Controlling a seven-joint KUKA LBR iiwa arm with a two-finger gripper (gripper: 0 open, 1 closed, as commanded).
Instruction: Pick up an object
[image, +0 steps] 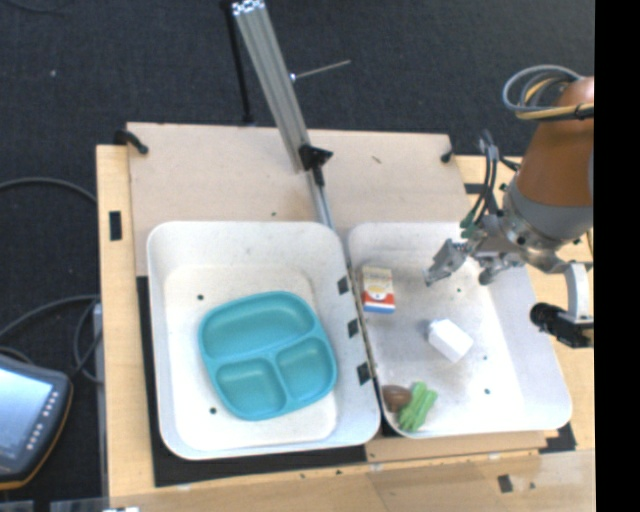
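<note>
Two white bins on my bench; gripper (452, 258) hovers upper right over the right bin (520, 395), fingers spread, holding nothing, presumably lining up on the white block (450, 339) below it.

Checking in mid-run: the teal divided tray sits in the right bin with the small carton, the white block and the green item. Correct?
Not quite. The camera view shows the teal divided tray alone in the left bin. The small carton, white block and green item are in the right bin.
</note>
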